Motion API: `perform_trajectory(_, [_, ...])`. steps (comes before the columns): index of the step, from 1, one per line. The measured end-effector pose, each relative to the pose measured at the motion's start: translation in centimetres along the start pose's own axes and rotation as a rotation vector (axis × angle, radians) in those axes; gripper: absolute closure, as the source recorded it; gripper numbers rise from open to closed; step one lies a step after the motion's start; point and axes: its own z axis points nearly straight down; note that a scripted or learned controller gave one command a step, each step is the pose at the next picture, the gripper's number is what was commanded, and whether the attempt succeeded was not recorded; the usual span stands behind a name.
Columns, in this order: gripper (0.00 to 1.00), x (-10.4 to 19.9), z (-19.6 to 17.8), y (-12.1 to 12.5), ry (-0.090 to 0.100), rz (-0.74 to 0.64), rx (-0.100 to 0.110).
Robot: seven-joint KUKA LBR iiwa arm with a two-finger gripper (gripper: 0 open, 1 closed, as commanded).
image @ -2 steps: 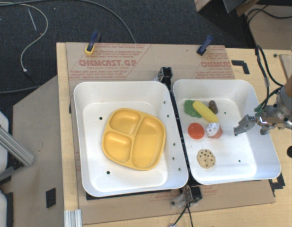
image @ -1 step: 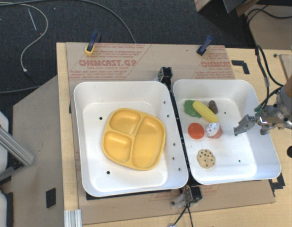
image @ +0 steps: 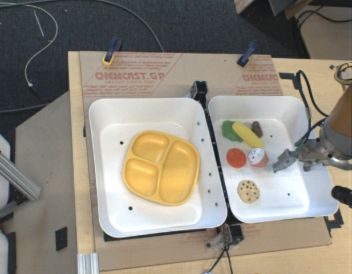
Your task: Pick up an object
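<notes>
The right bin holds several small toy foods. A yellow corn cob lies against a green piece, with a small brown piece behind them. Below these sit a red round piece and a white egg-shaped piece. A chocolate-chip cookie lies nearer the front. My gripper hangs low over the right bin, just right of the white piece and apart from it, with nothing seen in its grasp.
The left bin carries a yellow divided plate. A ridge with black clips at both ends separates the bins. The arm's grey body and cables cover the right bin's right side.
</notes>
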Motion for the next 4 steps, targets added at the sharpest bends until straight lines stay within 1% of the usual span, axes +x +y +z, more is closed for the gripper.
perform_trajectory(1, [0.00, 0.1, 6.1, -0.4, 0.001, 0.000, 0.001])
perform_trajectory(2, [0.00, 0.1, 6.8, -0.4, 0.001, 0.000, 0.002])
perform_trajectory(3, [1.00, 0.1, 5.7, -0.3, 0.001, 0.000, -0.001])
perform_trajectory(4, [1.00, -0.6, -0.3, -0.1, -0.003, -0.001, -0.005])
